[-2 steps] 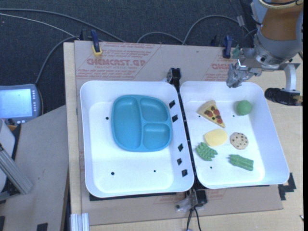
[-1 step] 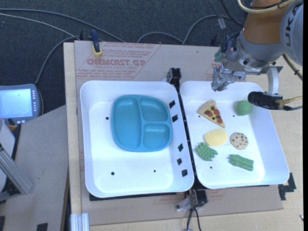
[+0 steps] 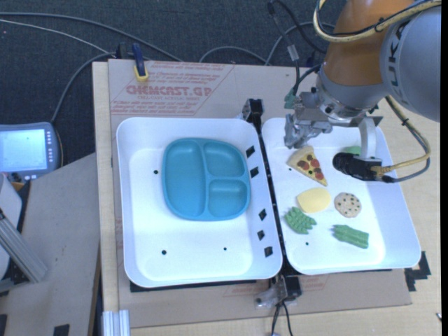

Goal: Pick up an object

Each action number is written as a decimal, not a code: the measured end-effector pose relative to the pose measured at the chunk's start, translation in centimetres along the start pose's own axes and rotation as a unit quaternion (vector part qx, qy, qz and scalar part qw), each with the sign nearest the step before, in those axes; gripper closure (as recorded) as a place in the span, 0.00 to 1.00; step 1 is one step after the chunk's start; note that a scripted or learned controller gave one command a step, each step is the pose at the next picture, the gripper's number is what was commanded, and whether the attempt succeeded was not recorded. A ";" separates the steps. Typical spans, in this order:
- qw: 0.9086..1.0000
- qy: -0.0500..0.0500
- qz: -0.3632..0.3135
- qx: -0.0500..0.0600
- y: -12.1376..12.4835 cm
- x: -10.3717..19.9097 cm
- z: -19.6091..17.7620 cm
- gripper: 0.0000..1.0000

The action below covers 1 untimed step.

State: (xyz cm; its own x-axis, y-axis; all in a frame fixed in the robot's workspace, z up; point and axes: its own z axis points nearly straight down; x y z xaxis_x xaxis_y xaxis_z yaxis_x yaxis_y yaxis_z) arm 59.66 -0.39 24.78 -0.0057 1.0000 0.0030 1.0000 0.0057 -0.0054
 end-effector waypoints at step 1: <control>1.000 0.000 0.000 0.000 -2.5 4.5 1.4 1.00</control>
State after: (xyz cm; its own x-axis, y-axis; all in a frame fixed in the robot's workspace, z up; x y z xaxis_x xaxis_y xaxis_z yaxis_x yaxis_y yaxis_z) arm 57.11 4.11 23.44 -0.0055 1.0000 0.0028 1.0000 0.0055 -0.0057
